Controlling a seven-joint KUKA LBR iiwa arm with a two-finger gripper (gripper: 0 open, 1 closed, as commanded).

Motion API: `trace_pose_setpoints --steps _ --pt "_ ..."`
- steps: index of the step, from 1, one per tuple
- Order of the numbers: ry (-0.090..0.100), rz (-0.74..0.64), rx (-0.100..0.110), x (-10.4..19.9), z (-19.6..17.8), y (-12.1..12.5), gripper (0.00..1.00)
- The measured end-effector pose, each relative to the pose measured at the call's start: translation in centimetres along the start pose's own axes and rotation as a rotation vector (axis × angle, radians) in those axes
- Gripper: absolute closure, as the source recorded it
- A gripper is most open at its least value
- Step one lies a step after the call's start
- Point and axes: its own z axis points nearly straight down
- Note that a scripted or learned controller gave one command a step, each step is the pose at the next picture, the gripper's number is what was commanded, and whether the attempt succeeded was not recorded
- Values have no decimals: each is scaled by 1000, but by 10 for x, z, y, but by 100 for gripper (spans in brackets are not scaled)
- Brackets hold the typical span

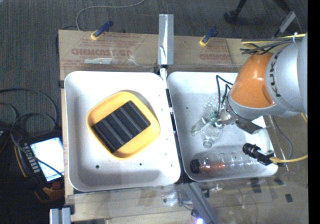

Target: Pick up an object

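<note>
My gripper (218,116) hangs low over the middle of the right bin (186,93), below the arm's orange band (252,85). It sits right at a small clear crumpled plastic piece (201,125), touching or just above it; I cannot tell which. A clear plastic bottle (225,164) lies on its side along the right bin's front wall, its dark cap end to the left. In the left bin (80,93), a yellow pad with a black ribbed top (123,124) lies tilted in the middle.
A black plug on a yellow cable (254,150) hangs over the right bin's front right. A metal divider post (165,38) stands behind the bins. Two blue-and-yellow clamps (101,29) hold the cardboard backing. A tablet (45,155) lies on the floor to the left.
</note>
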Motion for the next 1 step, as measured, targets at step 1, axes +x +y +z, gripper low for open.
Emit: trace_pose_setpoints --steps 1 --pt "-2 -16 0 10 0 -16 0"
